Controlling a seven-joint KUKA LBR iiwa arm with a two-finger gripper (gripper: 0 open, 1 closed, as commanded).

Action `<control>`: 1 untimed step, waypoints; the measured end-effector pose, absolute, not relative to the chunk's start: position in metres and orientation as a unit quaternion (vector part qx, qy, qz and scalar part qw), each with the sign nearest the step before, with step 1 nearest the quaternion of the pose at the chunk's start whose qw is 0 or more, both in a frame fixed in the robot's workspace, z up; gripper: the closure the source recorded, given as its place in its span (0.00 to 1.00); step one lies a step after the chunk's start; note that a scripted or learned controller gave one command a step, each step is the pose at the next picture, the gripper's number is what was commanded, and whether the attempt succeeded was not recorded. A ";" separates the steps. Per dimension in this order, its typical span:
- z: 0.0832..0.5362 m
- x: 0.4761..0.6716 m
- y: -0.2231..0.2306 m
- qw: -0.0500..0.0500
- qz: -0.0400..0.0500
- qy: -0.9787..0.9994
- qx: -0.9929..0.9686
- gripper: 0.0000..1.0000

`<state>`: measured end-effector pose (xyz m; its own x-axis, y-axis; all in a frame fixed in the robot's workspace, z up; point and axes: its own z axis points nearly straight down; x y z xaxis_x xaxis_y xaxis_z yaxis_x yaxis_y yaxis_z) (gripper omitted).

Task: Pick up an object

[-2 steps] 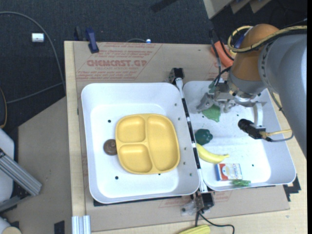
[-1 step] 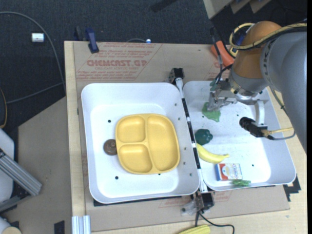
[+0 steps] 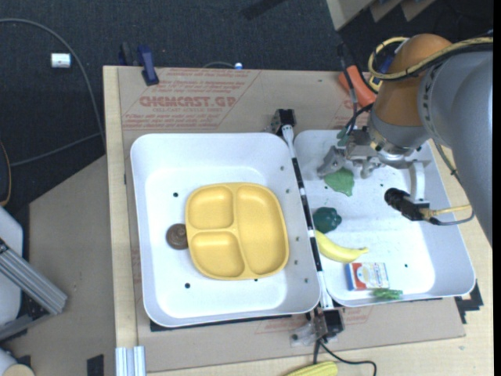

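- End effector (image 3: 350,165) low in far-left corner of right bin (image 3: 438,280), directly over pale green piece (image 3: 341,182).
- Metal fingers splayed either side above that piece; look open, nothing gripped. Contact with piece hard to tell from this slant.
- Likely step: descend and close on pale green piece. Centre over it first, drop until tips straddle it, close slowly, lift straight up.
- Bin wall and divider (image 3: 300,180) just left; keep left tip off the rim or grasp gets knocked askew.
- Piece looks flat, soft, irregular, possibly a toy leaf; low profile, so tips need to reach nearly to the bin floor.
- Other candidates in right bin: dark green lump (image 3: 327,219) near divider, rounded, glossy; banana (image 3: 340,249) just nearer, curved, smooth, yellow; small box (image 3: 368,275), flat, printed card, red and white; green sprig (image 3: 387,294) touching box's near edge, thin.
- Banana tip close beside dark green lump; crowded there, pale piece the cleaner pick.
- Left bin (image 3: 156,171): yellow tray (image 3: 235,231), three compartments, smooth moulded plastic, rounded corners; brown disc (image 3: 178,236) tucked against its left edge.
- Both bins white, shallow, matte, on cardboard over bench (image 3: 196,92).
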<state>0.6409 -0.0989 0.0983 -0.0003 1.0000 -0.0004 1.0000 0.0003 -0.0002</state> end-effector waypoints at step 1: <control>0.085 0.667 -0.124 0.001 0.000 0.707 0.707 0.00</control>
<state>0.6667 -0.1240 0.0848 -0.0001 1.0000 -0.0013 1.0000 0.0001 0.0021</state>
